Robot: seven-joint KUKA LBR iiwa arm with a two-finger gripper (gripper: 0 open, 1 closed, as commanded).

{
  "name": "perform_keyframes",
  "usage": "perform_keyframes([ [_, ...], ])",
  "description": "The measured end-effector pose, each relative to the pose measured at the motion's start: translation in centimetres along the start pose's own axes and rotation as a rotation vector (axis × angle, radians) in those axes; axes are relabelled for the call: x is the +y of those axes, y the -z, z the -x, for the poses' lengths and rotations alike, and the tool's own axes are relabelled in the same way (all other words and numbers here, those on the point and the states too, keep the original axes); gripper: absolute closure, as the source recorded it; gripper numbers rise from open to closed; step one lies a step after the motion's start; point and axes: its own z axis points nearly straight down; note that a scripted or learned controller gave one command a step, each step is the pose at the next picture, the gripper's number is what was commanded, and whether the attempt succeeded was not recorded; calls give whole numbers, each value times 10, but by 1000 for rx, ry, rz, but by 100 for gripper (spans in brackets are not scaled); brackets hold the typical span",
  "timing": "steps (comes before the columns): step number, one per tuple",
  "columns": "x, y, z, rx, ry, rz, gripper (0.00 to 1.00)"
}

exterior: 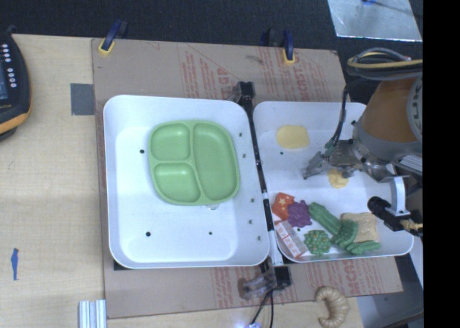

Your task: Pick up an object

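at the bottom edge of the frame, right of centre, you have a tan curled piece (pixel 333 306) lying on the cardboard outside the bins, so leave it out of your plans. just above it, along the lower edge of the right bin (pixel 267 121), sits the toy food pile: a red piece (pixel 282 202), a purple bunch (pixel 299 212), a broccoli floret (pixel 317 241), green pods (pixel 345 234) and a slice of bread (pixel 364 226), all touching or overlapping. higher up, in the middle right of the frame, the gripper (pixel 320 166) hangs over the bin floor; you cannot tell from here whether the claw is open or closed, and nothing shows between its tips. a small yellow piece (pixel 338 178) lies just beside it, lower right, and a pale yellow round (pixel 292 136) sits apart to the upper left. the left bin (pixel 115 175) holds a green divided plate (pixel 195 162).

your likely risk: the claw comes down on bare floor between the two yellow pieces and closes on nothing, or nudges the small one away.
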Motion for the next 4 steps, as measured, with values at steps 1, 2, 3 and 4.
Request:
perform_keyframes([
  [1, 14, -5, 59, 1, -4, -7, 0],
  [2, 14, 6, 57, 3, -1, -9, 100],
  [3, 99, 87, -39, 6, 12, 4, 100],
  [4, 92, 49, -51, 5, 3, -14, 100],
])
